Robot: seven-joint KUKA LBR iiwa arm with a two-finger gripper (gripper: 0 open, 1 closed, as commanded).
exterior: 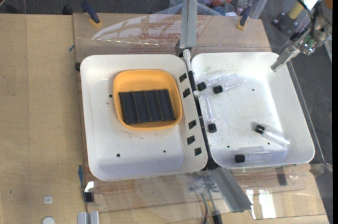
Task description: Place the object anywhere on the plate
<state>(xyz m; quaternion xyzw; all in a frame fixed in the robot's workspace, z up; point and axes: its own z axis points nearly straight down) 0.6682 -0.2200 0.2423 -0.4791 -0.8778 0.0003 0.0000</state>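
- While the grey two-finger gripper (279, 63) hangs over the right white bin's (296, 112) far right rim, I cannot tell its state.
- A ridged black rectangular object (147, 106) lies flat on the square orange plate (122, 84) in the left white bin (100, 138).
- Several clear plastic tubes with black caps (270, 134) lie scattered in the right bin.

Even, bright overhead light fills the scene, casting only soft, short shadows. The right bin (296, 128) is washed nearly to pure white, so the clear tubes (272, 136) in it barely stand out. The gripper (280, 62) looks slightly smeared, and the clutter beyond the surface (37, 112) is softer and dimmer.
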